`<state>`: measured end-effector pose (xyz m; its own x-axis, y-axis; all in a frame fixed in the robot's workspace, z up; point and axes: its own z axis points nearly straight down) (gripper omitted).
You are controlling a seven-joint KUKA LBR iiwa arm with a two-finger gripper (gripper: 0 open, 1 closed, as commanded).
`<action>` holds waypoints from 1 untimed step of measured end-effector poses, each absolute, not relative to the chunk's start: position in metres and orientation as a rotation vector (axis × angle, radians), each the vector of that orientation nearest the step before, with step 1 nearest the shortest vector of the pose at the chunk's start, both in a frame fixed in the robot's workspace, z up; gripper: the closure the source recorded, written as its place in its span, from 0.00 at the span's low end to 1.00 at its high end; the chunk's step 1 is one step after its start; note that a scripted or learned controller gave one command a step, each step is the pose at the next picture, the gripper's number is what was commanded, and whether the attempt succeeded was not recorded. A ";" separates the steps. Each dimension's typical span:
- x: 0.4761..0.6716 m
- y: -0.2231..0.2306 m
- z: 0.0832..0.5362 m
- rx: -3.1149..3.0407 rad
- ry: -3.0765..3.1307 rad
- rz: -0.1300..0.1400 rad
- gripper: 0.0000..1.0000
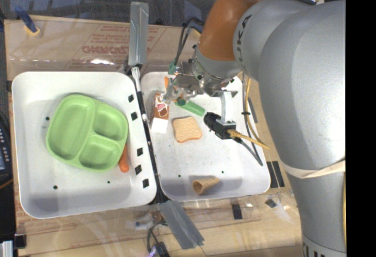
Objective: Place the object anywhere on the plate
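Cone point(205, 184) and toast point(187, 130) share right bin point(252, 176); plate point(87, 131) left.

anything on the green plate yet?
Nothing lies in the green divided plastic plate: all three compartments show bare. An orange carrot-like piece lies beside its right rim, on the left white bin floor; whether they touch is unclear.

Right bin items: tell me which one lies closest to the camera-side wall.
The ice cream cone. It lies on its side against the near wall of the right bin, while the bread slice sits mid-bin and the green piece lies farther back under the hand.
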<state>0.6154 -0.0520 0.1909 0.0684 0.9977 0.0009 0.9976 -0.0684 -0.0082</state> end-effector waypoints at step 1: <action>0.611 0.000 0.190 -2.172 -2.259 0.010 1.00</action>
<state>0.6113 0.0000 0.1902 -0.0393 0.9992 0.0012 0.9992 0.0393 -0.0098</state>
